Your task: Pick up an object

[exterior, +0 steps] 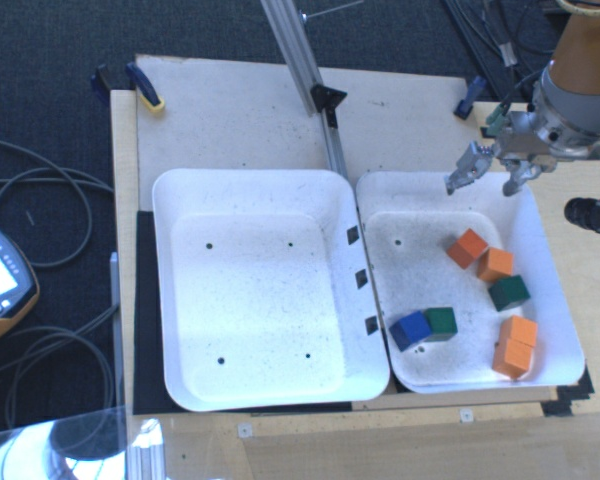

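I am watching the grey arm with its orange band reaching in from the right, and its two-finger metal gripper (492, 168) is hovering over the far edge of the right-hand shallow white plastic bin (552, 268). Its fingers are standing spread apart, with nothing between them.

The objects to pick are all lying in that right bin. Two small orange blocks (468, 248) and (497, 264) are sitting touching each other near the middle of the bin, below the gripper. A dark green block (508, 292) is resting just beside the second of them, toward the near side. A taller orange block (516, 345) is leaning against the bin's near right wall. Closer to the divider, a blue block (410, 329) and a smaller green block (441, 321) are lying pressed together.

The left-hand shallow white bin (180, 208) is sitting alongside, touching the right one. A slanted grey metal rail (292, 38) is crossing the bench behind them.
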Controlling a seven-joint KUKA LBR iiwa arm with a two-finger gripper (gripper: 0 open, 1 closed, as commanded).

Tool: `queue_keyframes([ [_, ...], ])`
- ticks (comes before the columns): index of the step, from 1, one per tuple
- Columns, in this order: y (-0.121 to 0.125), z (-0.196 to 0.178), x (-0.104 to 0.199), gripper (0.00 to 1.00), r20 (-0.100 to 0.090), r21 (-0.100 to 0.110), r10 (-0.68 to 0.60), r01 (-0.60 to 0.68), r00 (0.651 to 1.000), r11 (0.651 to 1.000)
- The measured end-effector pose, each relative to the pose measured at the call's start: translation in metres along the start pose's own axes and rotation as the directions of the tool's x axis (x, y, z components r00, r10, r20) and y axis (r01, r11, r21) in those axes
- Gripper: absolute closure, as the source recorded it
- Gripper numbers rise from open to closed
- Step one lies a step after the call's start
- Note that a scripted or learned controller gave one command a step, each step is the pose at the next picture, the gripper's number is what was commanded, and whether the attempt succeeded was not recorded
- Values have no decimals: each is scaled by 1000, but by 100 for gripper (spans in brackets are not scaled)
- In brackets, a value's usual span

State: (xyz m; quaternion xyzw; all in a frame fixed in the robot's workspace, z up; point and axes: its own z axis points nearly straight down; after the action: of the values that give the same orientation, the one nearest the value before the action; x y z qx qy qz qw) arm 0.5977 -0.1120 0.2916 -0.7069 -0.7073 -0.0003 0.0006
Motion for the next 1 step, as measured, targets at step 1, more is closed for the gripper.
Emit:
queue_keyframes([
  [1,2,120,-33,0,0,9,3,-3,1000,1000],
])
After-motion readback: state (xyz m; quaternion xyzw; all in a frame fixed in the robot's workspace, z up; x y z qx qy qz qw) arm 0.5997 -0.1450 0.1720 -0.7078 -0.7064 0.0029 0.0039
